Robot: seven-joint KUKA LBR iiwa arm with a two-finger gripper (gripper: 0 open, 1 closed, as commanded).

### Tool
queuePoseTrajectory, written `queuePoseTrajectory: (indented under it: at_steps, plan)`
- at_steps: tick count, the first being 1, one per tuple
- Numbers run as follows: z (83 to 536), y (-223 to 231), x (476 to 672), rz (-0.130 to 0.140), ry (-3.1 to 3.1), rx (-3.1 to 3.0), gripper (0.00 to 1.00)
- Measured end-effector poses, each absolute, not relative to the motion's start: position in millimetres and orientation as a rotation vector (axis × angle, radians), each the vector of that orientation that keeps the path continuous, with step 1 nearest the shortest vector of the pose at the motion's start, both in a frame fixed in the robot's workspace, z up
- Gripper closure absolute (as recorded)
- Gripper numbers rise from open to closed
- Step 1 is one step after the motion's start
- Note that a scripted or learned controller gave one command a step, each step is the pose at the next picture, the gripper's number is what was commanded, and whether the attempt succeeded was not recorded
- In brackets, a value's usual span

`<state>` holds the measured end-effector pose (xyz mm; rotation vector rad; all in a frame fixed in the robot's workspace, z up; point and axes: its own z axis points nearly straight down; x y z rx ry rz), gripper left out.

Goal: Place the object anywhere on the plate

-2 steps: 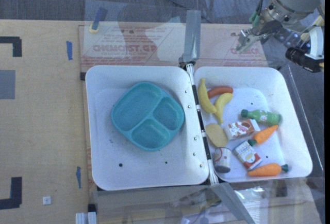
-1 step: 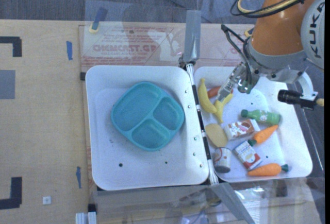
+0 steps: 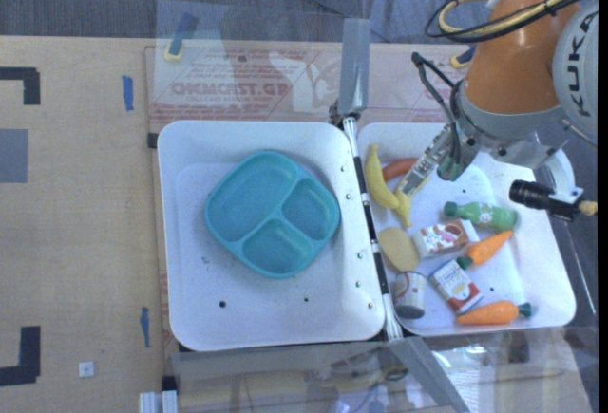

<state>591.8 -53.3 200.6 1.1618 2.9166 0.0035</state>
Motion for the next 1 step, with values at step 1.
queuePoseTrajectory:
  at_steps: [1]
  plan:
    - [204.0,42.2,585.3,0.003,2.914,1.168,1.00]
